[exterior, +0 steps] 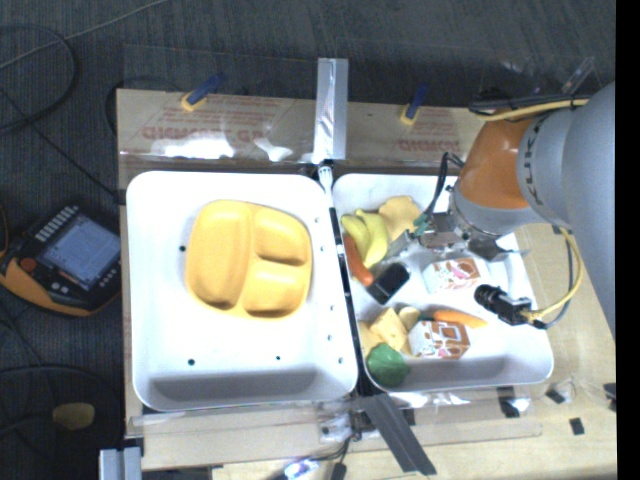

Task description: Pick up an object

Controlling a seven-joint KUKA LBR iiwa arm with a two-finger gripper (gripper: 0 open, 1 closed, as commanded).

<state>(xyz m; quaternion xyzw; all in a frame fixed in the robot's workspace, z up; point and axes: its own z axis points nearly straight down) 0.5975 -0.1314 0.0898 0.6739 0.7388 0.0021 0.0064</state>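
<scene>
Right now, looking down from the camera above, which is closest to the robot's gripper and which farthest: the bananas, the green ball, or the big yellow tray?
Measured from the gripper in the right bin:
1. The bananas, just to its upper left in the same bin.
2. The green ball, at that bin's near corner.
3. The yellow tray, across the divider in the left bin.

The grey arm (585, 168) (orange band above the wrist) reaches in from the right, gripper (432, 230) lowered.
</scene>
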